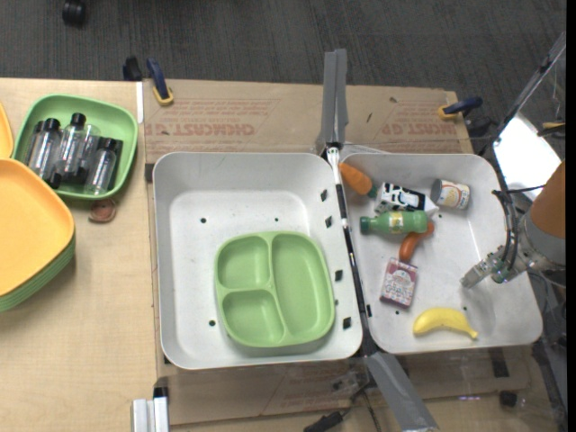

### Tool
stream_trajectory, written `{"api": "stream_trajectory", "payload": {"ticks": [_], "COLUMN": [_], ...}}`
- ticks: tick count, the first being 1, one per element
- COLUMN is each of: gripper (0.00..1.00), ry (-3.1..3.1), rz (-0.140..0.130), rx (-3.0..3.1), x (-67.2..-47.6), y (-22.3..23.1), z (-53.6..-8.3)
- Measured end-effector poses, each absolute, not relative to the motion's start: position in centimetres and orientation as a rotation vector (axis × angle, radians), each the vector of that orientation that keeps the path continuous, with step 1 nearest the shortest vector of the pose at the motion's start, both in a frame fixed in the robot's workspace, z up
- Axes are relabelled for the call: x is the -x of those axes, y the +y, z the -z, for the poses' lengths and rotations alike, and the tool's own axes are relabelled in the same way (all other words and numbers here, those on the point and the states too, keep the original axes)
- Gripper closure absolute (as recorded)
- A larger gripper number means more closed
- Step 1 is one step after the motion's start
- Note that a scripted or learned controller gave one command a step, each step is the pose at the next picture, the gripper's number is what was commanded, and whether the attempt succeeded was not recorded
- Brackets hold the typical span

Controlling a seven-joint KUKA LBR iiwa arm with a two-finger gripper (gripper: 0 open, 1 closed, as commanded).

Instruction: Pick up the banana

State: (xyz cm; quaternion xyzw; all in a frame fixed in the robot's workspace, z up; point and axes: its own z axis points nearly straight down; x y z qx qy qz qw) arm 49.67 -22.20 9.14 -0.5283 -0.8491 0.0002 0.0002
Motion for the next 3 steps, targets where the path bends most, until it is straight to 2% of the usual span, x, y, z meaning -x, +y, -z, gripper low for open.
{"api": "stream_trajectory", "payload": {"ticks": [1,2,3], "gripper": [1.0,1.0,1.0], "ry": [-2.445,-2.679,-2.402], "rz": [-0.001,0.0,-0.002], "rx": [1.973,1.64,2.026], "x": [-49.1,-47.8,-49.3], "y": [-22.2,-22.2,-22.2], "z": [-10.0,-9.1,-11.3]}}
